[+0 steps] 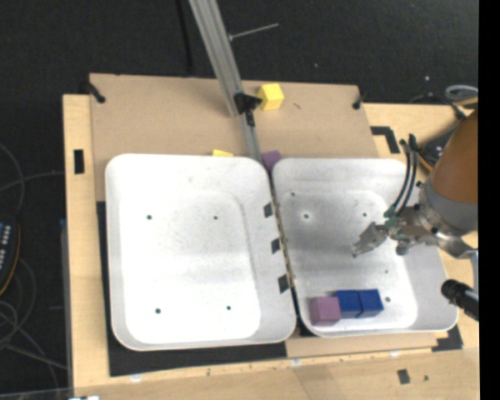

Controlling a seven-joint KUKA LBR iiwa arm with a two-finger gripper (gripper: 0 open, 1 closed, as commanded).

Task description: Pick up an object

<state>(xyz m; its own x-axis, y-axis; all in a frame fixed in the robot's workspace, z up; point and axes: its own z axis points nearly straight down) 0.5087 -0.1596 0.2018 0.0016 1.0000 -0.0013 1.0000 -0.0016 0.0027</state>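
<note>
In the right bin point(417, 307), a purple block point(324, 309) and a blue block point(357, 302) lie side by side against the near wall. My gripper point(384, 242) hangs over the middle right of that bin, farther back than the blocks and apart from them. It is open and nothing sits between its fingers. The orange band of the arm point(458, 169) shows at the right edge.
The left bin point(183, 248) adjoins the right one. Behind the bins lie a yellow block point(272, 96), a small yellow piece point(222, 152) and a purple block point(271, 158). A slanted metal rail point(221, 48) rises from the back middle.
</note>
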